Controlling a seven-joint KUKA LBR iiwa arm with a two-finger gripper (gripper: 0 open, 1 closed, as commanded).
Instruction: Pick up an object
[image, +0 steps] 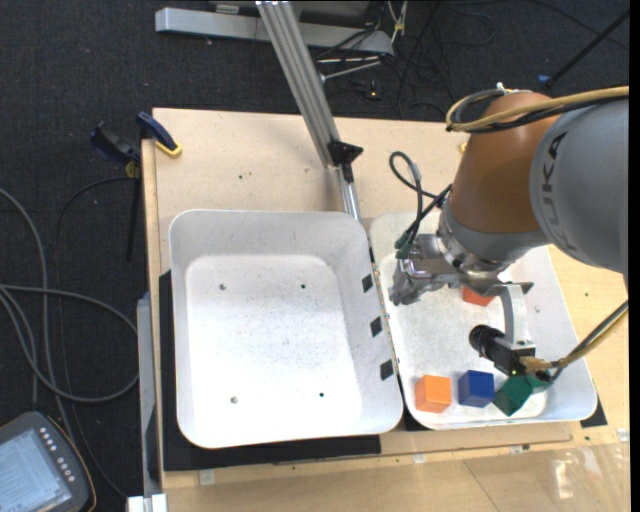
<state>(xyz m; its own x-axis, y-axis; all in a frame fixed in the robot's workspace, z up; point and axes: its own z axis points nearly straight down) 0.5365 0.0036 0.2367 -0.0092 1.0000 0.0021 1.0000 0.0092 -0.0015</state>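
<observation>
One fixed camera looks down at a slant from above the bench (250, 150), taking in both white bins (200, 240) and surrounding floor (70, 60).

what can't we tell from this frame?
- Gripper: finger state; wrist and cabling blur into it from above.
- Red-orange object: mostly hidden under the arm's wrist, so shape and whether it is touched are unclear.
- Green block: partly hidden by the black part and cable in front.
- Right bin: far half covered by the arm.
- Orange block and blue block: fully visible.
</observation>
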